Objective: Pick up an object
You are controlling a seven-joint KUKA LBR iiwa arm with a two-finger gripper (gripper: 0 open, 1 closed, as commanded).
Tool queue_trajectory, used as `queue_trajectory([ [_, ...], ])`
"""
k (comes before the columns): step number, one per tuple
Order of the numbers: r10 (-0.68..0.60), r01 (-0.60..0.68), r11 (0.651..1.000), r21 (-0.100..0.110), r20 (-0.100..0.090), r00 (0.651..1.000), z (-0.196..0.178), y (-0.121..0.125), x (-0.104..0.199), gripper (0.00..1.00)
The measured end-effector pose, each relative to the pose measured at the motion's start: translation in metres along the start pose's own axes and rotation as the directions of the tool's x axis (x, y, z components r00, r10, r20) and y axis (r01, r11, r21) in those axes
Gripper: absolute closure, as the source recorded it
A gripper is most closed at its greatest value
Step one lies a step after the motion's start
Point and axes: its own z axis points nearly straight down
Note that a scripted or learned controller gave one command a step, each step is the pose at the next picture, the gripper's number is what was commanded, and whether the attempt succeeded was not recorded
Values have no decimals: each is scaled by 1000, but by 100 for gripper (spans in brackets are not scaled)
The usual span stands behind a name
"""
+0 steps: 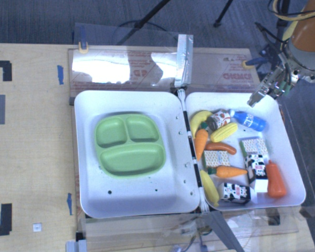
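While the arm hangs at the upper right: the jaws [258, 96] sit over the far right corner of the right bin [294, 140], with nothing between them.
Jaw state: cannot tell; the tips are small and blurred against the bin rim.
Nearest thing: the blue bottle [250, 121] lies just beside the jaws, at about 6 o'clock from them.
Bottle axis: it lies flat, its long axis running roughly 10 to 4 o'clock, white cap toward the pile.
Judged approach: a short drop toward 6 o'clock, the jaws closing across the bottle's narrow width, seems the easiest try.
Crowding: the corn cob [223, 132] lies near the bottle at its 8 o'clock, and a small dark can [216, 121] sits close to the cap end.
Further neighbours: a yellow banana [199, 119] curves at the pile's 10 o'clock; a carrot [200, 142] stands along the divider; a sausage [220, 148] lies below the corn.
Near side: an orange bottle [275, 181] and a cow-print carton [235, 192] rest well apart from the jaws.
Left bin [86, 140]: holds a green divided plate [129, 144].
Obstruction: the bin's far wall is close behind the bottle, which may hamper a finger on that side.
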Motion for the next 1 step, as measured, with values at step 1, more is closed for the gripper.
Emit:
queue_trajectory([
  [1,-119,119,993,0,-1,993,55,34,25,100],
])
